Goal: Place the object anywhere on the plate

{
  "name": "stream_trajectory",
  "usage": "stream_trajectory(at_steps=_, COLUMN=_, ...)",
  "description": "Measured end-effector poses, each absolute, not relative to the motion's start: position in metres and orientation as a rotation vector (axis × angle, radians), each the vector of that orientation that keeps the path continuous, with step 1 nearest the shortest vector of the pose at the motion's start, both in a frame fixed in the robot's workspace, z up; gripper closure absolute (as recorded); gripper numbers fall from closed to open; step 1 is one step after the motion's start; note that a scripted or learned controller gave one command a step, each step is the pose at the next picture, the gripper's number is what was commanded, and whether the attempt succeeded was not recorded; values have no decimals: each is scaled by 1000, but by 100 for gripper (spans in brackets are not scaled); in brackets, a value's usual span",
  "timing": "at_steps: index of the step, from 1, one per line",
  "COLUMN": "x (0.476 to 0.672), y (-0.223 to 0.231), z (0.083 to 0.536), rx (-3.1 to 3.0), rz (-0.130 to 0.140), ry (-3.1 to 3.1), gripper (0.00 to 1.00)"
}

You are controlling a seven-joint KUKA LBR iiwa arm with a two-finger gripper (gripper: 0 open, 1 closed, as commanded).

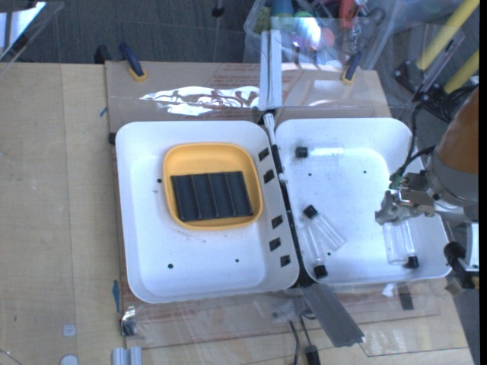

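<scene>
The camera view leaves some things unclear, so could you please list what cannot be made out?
- Gripper: jaws open or shut, blurred and small.
- Arm: cut off by the right edge.
- Clear tubes in the right bin: outlines faint against white.
- Dark insert on the yellow plate: material unclear.

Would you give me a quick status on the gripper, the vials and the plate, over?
Gripper over right bin, fingers unclear. Nearest clear vial lies just below it, not held. Yellow plate in left bin carries a black ridged block.
</scene>
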State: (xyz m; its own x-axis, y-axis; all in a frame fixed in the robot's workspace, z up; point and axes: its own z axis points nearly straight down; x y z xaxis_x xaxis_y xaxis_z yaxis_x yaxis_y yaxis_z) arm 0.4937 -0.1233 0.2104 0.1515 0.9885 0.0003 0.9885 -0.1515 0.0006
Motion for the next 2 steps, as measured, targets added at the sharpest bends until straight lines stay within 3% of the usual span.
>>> stream_trajectory(at_steps=1, x=505, y=-135, z=243, rx=2063, rz=1, ry=2365, gripper=100)
stream_trajectory(at_steps=2, x=545, y=-155, z=247, rx=1728, rz=1, ry=2618, gripper=100)
